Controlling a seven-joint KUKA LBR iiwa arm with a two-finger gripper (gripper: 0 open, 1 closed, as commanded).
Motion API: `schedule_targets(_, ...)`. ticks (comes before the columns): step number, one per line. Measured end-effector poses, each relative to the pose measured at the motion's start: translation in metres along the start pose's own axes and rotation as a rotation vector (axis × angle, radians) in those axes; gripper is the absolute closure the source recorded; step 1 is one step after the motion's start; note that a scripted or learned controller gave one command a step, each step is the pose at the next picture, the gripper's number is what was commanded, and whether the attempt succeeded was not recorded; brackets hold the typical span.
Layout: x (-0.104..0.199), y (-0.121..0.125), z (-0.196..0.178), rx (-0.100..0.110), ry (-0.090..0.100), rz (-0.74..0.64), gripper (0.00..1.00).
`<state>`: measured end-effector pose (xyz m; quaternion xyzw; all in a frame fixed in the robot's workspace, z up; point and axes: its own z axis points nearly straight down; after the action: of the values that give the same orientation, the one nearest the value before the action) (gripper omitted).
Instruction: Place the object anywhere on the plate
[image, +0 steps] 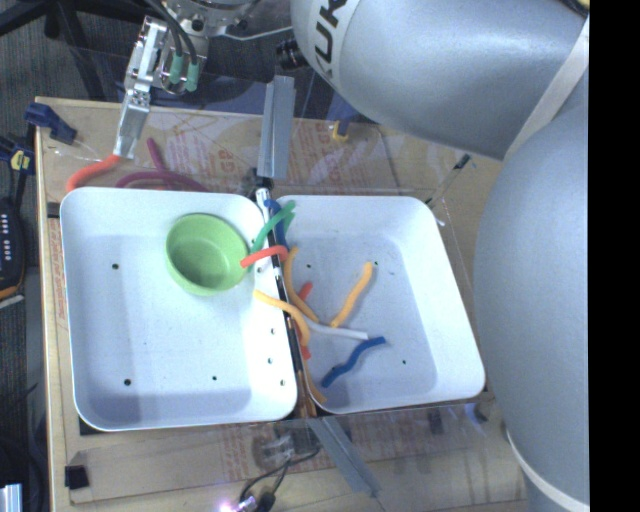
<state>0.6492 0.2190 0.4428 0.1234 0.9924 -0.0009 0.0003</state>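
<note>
The end effector (133, 110) hung at the far left, above the table (200, 135) beyond the left bin (90, 330); whether it was open I cannot tell, and nothing showed in its grasp. The green plate (207, 253) lay in the left bin's far right corner, while the orange strip (352, 295) lay in the right bin (440, 330).

The arm (470, 70) is cut off by the top edge, hiding the bench's (400, 160) right side.

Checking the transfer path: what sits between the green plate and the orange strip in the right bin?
In the camera view, the two bins' adjoining rims lie between the green plate and the orange strip, with green, red and yellow strips draped across them.
</note>
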Motion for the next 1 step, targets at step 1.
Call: schedule_targets(1, 0.0, 0.0, 0.0, 0.0, 0.0, 0.0, 0.0)
